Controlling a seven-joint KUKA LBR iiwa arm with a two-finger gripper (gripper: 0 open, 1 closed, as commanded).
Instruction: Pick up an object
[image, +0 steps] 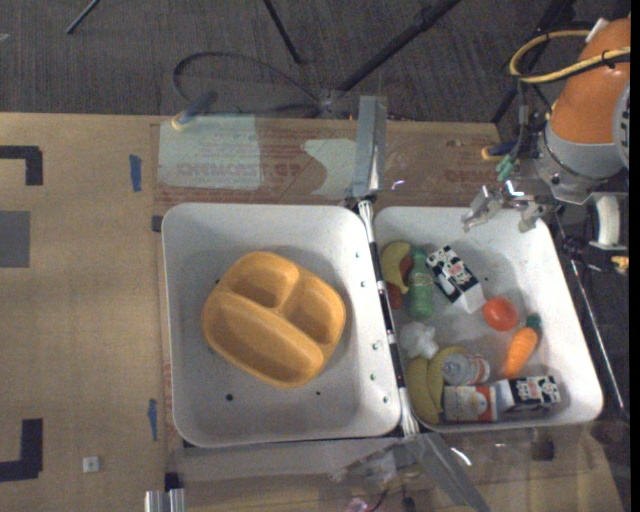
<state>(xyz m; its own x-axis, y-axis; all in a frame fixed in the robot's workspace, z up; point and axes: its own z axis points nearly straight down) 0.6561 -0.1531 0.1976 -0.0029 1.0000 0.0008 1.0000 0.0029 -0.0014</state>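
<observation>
My gripper (503, 212) hangs over the back rim of the right bin (572, 300), open, with nothing between its fingers. Below it in that bin lie a black-and-white milk carton (455, 274), a banana (396, 262), a green bottle (421, 296), a red tomato (500, 313) and a carrot (520, 348). Near the bin's front sit a second banana (422, 388), a small can (461, 369), an orange-and-white carton (471, 403) and a cow-print carton (536, 392). All of the objects rest apart from the gripper.
The left bin (190, 250) holds an orange divided plate (275, 318). A metal divider (380, 300) runs between the two bins. The arm's orange band (592, 105) and cables rise at the upper right. Blue tape marks (135, 172) lie on the bench.
</observation>
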